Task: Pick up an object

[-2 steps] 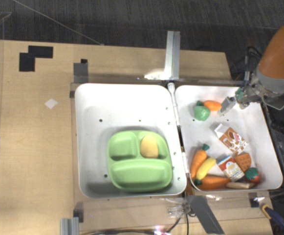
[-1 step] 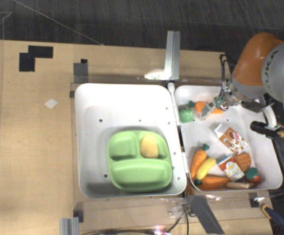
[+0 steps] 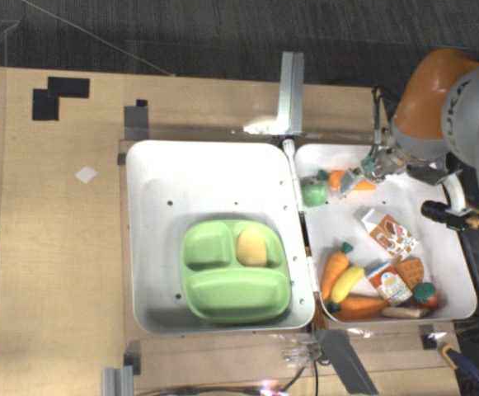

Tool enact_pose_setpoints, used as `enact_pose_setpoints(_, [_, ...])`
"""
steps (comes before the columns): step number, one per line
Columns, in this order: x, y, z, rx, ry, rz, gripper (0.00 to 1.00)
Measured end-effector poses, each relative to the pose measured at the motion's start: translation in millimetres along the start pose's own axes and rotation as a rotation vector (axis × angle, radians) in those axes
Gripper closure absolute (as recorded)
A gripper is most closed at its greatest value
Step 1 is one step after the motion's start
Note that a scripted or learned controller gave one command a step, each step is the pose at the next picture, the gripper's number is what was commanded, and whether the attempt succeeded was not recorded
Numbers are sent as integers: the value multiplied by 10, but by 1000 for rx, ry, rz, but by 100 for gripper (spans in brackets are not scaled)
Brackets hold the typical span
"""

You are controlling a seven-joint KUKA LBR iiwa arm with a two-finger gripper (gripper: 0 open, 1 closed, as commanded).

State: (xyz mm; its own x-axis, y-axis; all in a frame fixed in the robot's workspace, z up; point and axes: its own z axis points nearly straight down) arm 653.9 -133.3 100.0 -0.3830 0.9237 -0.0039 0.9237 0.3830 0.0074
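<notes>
I am the arm, and I come in from the right side of the picture. My job is to pick up one thing.

The right bin (image 3: 462,299) has lots of toys in it. Most of them are piled in the lower right: a carrot (image 3: 335,272), a yellow banana (image 3: 348,282), another carrot (image 3: 361,307) and some little food boxes (image 3: 391,236). They lie in a heap, touching each other, so it would be hard to grab just one there.

My gripper (image 3: 369,170) is at the top of the right bin, in the upper right of the picture. It is down low, next to a small orange toy (image 3: 338,178). A green toy (image 3: 313,194) sits just to the left of that one, by the wall between the bins. I think I am here because these two toys have more room around them.

The end of my gripper looks tiny and blurry, so how wide it is I cannot tell. I also cannot tell whether it touches the orange toy or only sits close to it. I do not see anything lifted.

The left bin (image 3: 152,180) holds a green tray (image 3: 235,299) with a yellow ball (image 3: 253,246) in one of its parts.
</notes>
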Motion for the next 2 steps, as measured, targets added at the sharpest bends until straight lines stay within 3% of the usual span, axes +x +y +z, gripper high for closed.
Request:
enact_pose_setpoints(1, [0, 28, -150, -5, -2, -6, 100])
enact_pose_setpoints(2, [641, 206, -1119, -1, 1, 48, 100])
